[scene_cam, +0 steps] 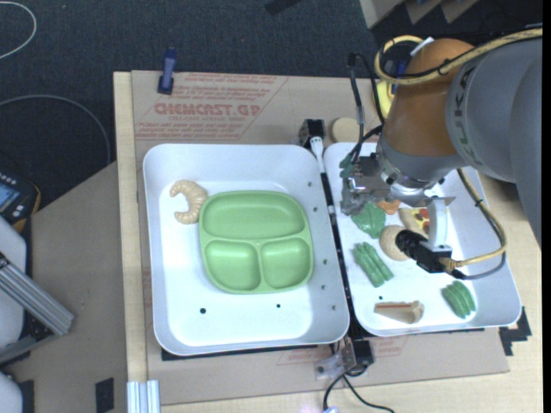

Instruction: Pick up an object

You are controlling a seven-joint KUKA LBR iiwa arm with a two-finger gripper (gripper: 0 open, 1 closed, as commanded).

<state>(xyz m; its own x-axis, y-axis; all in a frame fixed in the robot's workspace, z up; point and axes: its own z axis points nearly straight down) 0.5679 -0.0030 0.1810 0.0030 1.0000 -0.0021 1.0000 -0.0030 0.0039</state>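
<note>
Grey arm with orange band is reaching into the right shallow white bin (495, 256); pincer (366, 198) is hanging low over a leafy green toy vegetable (370, 220) — whether it is gripping anything, cannot tell. Ridged green toy pod (373, 263), darker green toy piece (459, 298) and tan wedge (399, 311) are lying nearby. Left white bin (172, 256) is carrying a green three-compartment plastic tray (256, 240) — pale toy croissant (188, 200) just beside it.

A pale green plate (256, 239) and tan croissant (188, 200) lie in a white bin (164, 231); green vegetables (373, 263) fill another.
</note>
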